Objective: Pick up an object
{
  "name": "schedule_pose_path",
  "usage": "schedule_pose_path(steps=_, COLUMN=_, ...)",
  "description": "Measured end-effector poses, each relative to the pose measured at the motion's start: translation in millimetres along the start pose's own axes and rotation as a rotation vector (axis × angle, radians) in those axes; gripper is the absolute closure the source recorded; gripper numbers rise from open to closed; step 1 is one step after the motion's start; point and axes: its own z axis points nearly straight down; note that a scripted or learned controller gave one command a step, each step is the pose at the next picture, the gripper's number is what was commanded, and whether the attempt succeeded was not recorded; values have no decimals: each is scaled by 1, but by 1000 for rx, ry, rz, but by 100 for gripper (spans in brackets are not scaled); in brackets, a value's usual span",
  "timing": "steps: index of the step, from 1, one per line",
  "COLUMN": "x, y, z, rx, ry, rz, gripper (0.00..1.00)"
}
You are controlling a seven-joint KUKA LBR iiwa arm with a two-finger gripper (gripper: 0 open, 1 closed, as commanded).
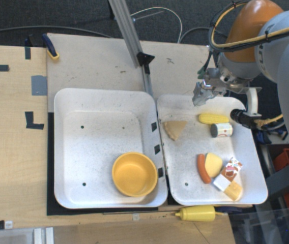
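The arm (259, 32) reaches in from the right, wrist angled downward.

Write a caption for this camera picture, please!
Robot hand hovers over right bin of toy food; yellow bowl sits left.

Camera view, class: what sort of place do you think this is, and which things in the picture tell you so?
Most likely a robotics lab bench set up for grasping trials. A grey arm with a gripper reaches over two white bins, toy food such as a plastic corn cob lies in one, and cables trail behind.
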Motion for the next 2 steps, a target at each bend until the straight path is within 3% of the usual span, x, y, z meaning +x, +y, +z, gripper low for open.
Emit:
schedule_pose_path(steps=1, x=0, y=1, z=-33, rx=2, ry=1, rz=0, gripper=100)
schedule_pose_path(steps=2, x=42, y=-21, z=-36, rx=7, ry=2, rz=-3, gripper=100)
